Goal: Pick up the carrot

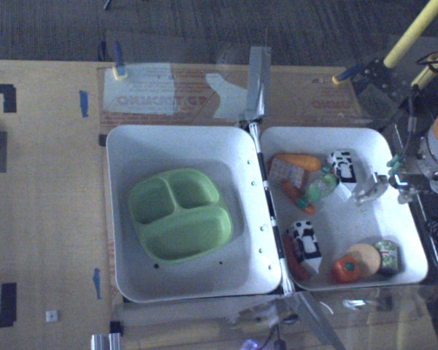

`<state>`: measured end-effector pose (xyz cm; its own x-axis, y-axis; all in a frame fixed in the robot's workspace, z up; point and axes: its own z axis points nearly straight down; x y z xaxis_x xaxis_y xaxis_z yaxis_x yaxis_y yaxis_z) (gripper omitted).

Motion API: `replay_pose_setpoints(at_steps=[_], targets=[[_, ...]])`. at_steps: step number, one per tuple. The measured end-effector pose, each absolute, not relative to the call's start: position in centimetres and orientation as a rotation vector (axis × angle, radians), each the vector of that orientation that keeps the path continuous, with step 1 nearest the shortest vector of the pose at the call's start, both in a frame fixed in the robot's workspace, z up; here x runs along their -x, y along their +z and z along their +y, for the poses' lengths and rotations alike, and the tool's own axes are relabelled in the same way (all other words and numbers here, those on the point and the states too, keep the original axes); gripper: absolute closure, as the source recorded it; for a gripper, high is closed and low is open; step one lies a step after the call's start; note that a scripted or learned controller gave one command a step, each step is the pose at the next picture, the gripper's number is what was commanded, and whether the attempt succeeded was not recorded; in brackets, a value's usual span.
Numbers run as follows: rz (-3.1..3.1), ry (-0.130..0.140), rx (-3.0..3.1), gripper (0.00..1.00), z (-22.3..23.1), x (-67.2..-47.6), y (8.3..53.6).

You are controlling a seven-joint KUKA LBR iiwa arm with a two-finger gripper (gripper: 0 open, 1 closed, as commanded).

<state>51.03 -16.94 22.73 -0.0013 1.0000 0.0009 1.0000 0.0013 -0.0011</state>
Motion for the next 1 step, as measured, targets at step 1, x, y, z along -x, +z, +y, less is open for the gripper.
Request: replay_pose_setpoints(at_steps=[1], targets=[[-2.407,-0.002,2.023,0.0,-15.4,-58.81,14.18]])
